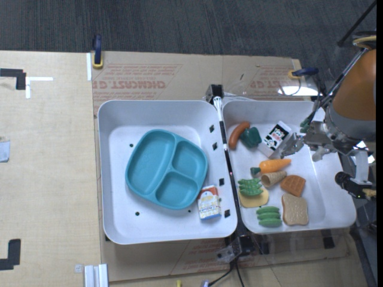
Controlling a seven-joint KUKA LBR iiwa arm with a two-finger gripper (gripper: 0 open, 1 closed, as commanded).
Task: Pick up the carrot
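— Over the right white plastic bin (335,214), where's the small orange carrot (276,165)?
— Mid-bin, just left of my two-finger gripper (294,142). I'm on the approach; whether it's spread, I cannot tell.
— Next?
— Probably lower and straddle it.
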